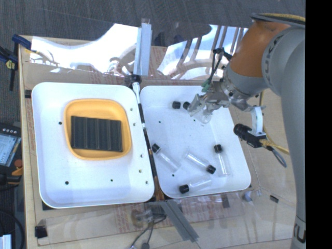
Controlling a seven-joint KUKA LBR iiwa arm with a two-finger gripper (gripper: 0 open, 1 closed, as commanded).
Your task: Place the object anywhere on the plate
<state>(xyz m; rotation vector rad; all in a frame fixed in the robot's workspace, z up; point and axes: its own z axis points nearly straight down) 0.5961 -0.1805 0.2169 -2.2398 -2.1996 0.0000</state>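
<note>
Bulky grey arm (282, 61), orange wrist band (254, 51), thin dark cable.

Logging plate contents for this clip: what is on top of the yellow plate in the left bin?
On the yellow plate lies only a dark ribbed rectangular insert, covering its centre; what is beneath the insert is hidden. The clear vials with black caps all lie in the right bin.

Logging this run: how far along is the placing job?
Early. The yellow plate in the left bin bears no vial yet. The gripper is low over the right bin, by a capped vial; other vials lie loose. Pickup and transfer remain.
</note>
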